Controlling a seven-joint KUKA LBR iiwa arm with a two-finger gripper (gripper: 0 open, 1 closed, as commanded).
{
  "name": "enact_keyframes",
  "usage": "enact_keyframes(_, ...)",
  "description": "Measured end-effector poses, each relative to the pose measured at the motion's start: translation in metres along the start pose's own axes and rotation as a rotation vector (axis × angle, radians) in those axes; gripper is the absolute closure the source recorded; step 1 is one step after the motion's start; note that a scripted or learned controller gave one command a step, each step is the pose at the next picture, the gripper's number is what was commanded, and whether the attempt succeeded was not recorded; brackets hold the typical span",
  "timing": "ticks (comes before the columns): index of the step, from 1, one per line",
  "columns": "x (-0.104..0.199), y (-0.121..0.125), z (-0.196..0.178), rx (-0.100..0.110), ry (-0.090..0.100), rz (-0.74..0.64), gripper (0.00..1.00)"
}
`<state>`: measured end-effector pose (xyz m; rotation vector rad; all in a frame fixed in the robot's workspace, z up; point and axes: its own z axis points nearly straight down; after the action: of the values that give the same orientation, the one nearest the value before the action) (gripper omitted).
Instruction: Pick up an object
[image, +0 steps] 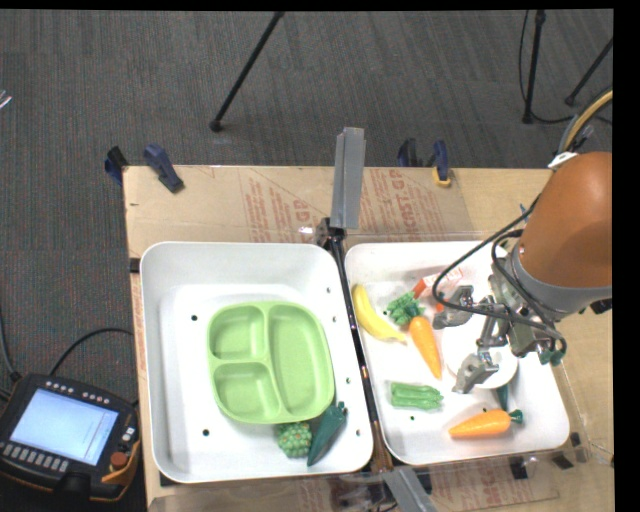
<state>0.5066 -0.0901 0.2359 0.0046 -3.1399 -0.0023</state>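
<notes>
tool (478, 372) low in right bin (545, 425), beside carrot (427, 346)

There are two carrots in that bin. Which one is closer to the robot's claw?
The lower carrot, lying sideways by the bin's bottom edge, sits just below the gripper. The other carrot lies beside the banana, farther left.

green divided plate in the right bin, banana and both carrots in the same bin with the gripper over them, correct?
Not quite. The camera view shows the green divided plate in the left bin, not the right. The banana and both carrots do lie in the right bin, with the gripper above them.
</notes>
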Motion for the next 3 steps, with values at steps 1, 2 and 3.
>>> enact_keyframes(1,-0.054,-0.005,0.107,-0.002,0.009,-0.030,0.00)
enact_keyframes(2,-0.063,0.005,0.144,0.002,-0.010,0.095,0.00)
enact_keyframes(3,-0.062,0.009,0.137,0.000,-0.005,0.088,1.00)
